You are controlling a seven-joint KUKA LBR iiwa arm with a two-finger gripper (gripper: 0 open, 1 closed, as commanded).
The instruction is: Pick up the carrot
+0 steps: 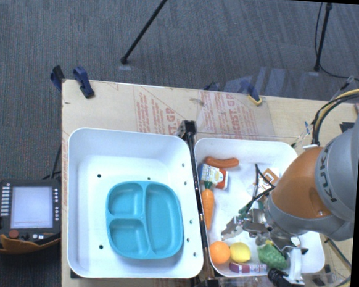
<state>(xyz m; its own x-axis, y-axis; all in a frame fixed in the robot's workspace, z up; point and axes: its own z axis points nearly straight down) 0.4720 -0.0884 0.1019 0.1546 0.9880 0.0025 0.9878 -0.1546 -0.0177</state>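
Carrot [207, 208] lies in the right bin [288, 148], hard against that bin's left wall, long axis running from twelve to six o'clock, thick end toward six. Just at its twelve o'clock sits a small carton [213, 175], touching or nearly touching the carrot's top end, and beyond that a sausage [221, 162]. At the carrot's six o'clock, close by, rests an orange [220, 252], with a lemon [240, 252] beside it and a knobbly green vegetable [271, 255] further toward three o'clock.

Gripper [235, 225] hangs low over the bin at about four o'clock from the carrot, near it but apart, carrying nothing. Whether its fingers are spread or pressed together cannot be told; they are small and dark against clutter.

Likely trouble: the carrot hugs the wall, so a finger lowered on that side may strike the rim or find no gap, and the grip may slide off the smooth, tapering body. A descent too far toward six could nudge the orange; too far toward twelve could catch the carton.

Open room lies at the carrot's three o'clock side, where bare white floor shows. The left bin [86, 145] holds a blue divided plate [144, 219].
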